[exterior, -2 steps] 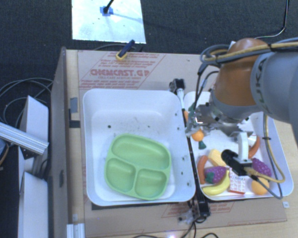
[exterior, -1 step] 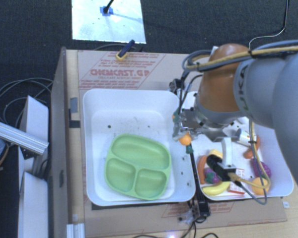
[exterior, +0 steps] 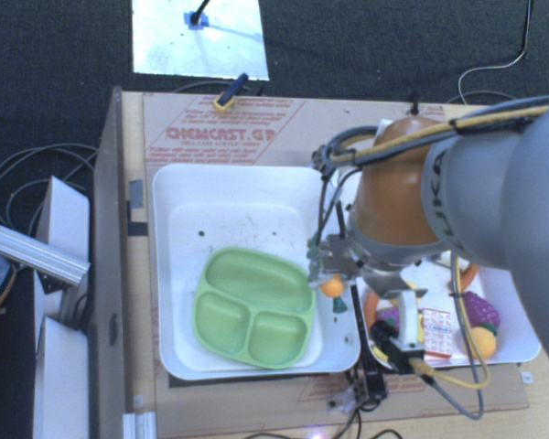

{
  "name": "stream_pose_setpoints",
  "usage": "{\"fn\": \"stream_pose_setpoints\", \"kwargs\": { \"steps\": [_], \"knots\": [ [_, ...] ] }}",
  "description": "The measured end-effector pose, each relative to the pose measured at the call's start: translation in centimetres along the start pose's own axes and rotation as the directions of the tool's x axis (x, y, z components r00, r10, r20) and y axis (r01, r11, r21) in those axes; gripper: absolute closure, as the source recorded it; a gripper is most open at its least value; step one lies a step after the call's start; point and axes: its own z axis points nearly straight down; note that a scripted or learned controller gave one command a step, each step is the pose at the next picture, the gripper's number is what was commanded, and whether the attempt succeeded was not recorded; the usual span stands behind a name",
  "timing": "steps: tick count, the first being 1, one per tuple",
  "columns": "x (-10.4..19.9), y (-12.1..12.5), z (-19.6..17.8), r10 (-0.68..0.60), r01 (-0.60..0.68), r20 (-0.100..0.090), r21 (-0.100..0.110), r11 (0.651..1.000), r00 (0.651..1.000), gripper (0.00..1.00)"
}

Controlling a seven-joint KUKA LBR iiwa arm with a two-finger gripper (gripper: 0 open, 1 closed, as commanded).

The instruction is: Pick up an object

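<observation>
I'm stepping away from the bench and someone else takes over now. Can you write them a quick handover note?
Gripper: low over the divide between the two bins, a small orange object right at its tip; a hold can't be confirmed.
Left bin: green divided plate.
Right bin: purple toy, yellow toy, printed card.
Done: nothing visibly lifted.
Left: secure and raise one object.

Arm covers most of right bin, runs off frame at 3 o'clock. Gripper tips too blurred to read. Purple item half hidden at 4 o'clock; type unclear.
</observation>
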Motion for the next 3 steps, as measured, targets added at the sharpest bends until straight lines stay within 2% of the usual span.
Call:
{"fn": "stream_pose_setpoints", "kwargs": {
  "steps": [1, 2, 3],
  "knots": [
    [5.6, 5.9, -0.9, 0.001, -0.001, -0.001, -0.002, 1.000, 1.000, 1.00],
    [7.6, 15.3, 2.1, 0.000, 0.000, 0.001, -0.002, 1.000, 1.000, 1.00],
    [2.8, 10.6, -2.5, 0.003, -0.003, 0.001, -0.003, 1.000, 1.000, 1.00]
  ]
}}
